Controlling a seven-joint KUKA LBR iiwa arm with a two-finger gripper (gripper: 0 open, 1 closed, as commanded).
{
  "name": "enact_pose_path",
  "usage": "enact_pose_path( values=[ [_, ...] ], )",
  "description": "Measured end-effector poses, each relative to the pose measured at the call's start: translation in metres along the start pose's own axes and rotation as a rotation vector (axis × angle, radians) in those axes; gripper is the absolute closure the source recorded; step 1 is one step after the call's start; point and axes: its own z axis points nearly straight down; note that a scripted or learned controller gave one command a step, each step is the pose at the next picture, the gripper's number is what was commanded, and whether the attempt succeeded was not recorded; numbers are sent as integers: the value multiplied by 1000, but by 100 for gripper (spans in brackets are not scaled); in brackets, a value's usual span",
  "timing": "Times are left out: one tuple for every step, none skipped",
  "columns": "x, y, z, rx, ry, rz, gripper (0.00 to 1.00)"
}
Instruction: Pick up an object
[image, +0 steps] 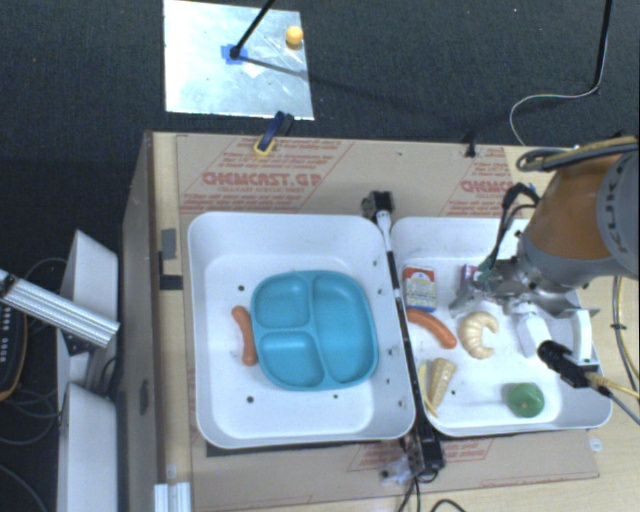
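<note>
The arm (585, 215) reaches in from the right, and its pincer (478, 290) hangs over the upper middle of the right bin (455, 232); whether it is apart or together cannot be told, since the metal there is a blur.

Counted from the pincer, five loose things lie in that same bin. One croissant (480, 333) sits just below it, close but with nothing shown gripping it. One sausage (432, 328) lies below and to the left, near the croissant. One small carton (419, 287) with a red top stands to the left, level with the pincer. One pale cone-shaped pastry (438, 379) lies farther below and left, by the bin's lower wall. One green rounded fruit (525, 399) rests below and to the right, well apart from the pincer (its kind is hard to make out).

Far to the left, past the divider, is the left bin (215, 250). It holds one blue divided plate (313, 328) with three compartments, and a second sausage (245, 335) lying just beside the plate's left edge.

That makes two bins, two sausages, and one of each other thing.
</note>
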Motion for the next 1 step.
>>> enact_pose_path(
  values=[
    [-3,41,22,-3,0,-2,0]
  ],
)
